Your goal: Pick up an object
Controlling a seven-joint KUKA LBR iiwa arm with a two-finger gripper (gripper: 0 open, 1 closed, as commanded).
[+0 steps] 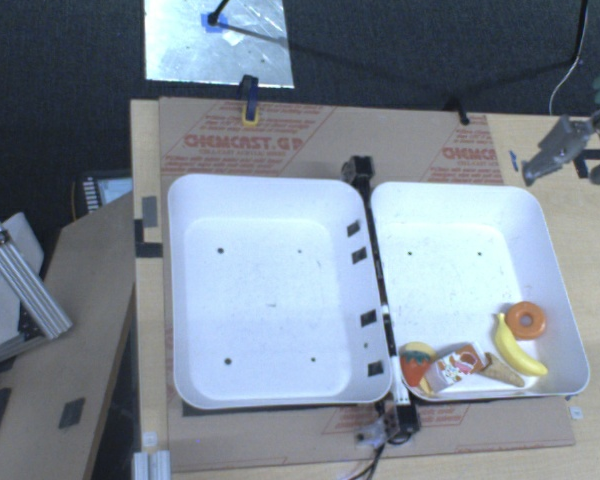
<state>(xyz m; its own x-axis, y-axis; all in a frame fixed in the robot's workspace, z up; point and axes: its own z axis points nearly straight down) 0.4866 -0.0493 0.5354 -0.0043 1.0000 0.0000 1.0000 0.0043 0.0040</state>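
gripper (533, 171) at far right edge, raised, angled down-left, grey wrist behind

This looks like a robotics lab, not anyone's home or shop. Two shallow white bins (270, 193) sit side by side on a brown board (310, 133) stamped with red CHEMCAST lettering, laid over a plain wooden bench (145, 148) — a test rig. Dark carpet (400, 28) runs behind it, with a shiny metal sheet (195, 28) lying flat and black cables (380, 63) trailing across. An aluminium framing strut (20, 278) leans in at the left edge. Small plastic toy foods (470, 360) — a banana among them — are clustered in one bin's corner.
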